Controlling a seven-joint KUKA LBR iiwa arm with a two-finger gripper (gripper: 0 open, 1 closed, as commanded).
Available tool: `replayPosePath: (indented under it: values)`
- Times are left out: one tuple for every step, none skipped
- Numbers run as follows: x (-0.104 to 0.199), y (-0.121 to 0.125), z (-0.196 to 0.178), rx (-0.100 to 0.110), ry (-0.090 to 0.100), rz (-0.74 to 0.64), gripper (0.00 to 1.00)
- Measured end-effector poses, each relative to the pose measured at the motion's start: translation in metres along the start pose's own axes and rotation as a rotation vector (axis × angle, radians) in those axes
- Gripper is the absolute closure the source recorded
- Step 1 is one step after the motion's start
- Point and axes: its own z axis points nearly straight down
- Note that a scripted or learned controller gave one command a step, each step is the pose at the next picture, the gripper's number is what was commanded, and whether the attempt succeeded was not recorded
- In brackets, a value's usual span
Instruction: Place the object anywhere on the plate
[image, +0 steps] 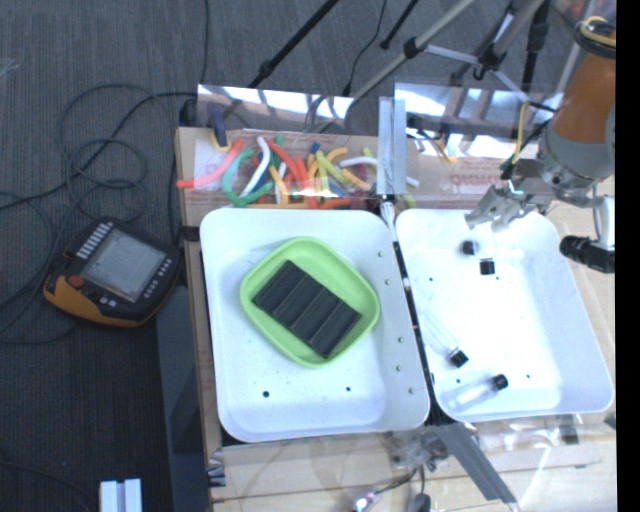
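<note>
dark slab on the green plate, gripper over the right bin's far edge

a dark ribbed rectangular object (305, 308) lies flat on the green plate (254, 281), turned at a slant, with a band of green rim showing all round it. the plate sits in the left bin (230, 390), nearer the far wall than the near one, with bare white floor on the near side and along both side walls.

the gripper (497, 213) hangs over the far edge of the right bin (560, 330), its fingers spread apart with nothing between them. the right bin's floor is mostly open (a few small dark bits lie scattered on it). the two bins touch along their inner rims. coloured cables (270, 170) lie piled behind the left bin, and a teach pendant (110, 272) rests on the floor well to the left.
</note>
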Motion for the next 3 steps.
replayPosePath:
  values:
    - [0.099, -0.042, 0.051, -0.001, 0.0, 0.022, 1.0]
    - [0.179, -0.13, 0.028, 0.002, 0.004, -0.029, 1.0]
    - [0.179, -0.13, 0.028, 0.002, 0.005, -0.028, 0.0]
